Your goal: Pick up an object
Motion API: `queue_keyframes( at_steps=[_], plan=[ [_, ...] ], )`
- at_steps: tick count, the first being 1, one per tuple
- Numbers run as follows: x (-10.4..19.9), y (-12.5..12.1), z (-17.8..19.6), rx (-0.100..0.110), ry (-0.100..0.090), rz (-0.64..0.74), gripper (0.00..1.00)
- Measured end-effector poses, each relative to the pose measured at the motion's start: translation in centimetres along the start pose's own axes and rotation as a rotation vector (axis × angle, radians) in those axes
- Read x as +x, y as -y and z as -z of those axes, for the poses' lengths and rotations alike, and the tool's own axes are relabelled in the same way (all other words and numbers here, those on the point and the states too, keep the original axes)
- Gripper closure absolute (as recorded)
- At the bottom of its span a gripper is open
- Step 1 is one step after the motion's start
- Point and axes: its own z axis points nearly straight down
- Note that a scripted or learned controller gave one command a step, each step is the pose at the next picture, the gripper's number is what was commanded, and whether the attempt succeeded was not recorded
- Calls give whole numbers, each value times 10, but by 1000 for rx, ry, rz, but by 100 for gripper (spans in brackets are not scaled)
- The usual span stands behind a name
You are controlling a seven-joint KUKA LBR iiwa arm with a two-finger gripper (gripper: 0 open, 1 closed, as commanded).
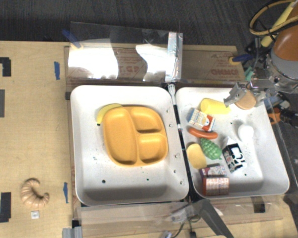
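Observation:
My gripper [246,97] hangs over the far right part of the right bin [273,175], below the orange-banded wrist [289,46]. A tan rounded object [247,101] sits between its grey fingers [233,95], and the gripper is shut on it. The rest of that bin's objects lie to its left and front: a yellow piece [213,106], a small carton [200,118], a red-orange stick [202,132], a green item [210,148], a yellow lump [196,155], a white piece [245,131], a black-and-white item [233,156] and a red can [216,184].
The left bin [84,133] holds an orange divided tray [135,134] with a banana [107,110] tucked behind it. A toy croissant [34,192] lies on the wooden bench at front left. Clear plastic sheeting [124,58] stands behind the bins. Cables [268,14] loop above the arm.

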Motion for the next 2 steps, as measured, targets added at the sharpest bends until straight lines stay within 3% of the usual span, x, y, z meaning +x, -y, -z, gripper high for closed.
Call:
queue_keyframes(
  at_steps=[1, 2],
  plan=[
    [9, -24, -148, -2, 1, -150, 0],
    [-18, -68, -163, 23, -10, -237, 0]
  ],
)
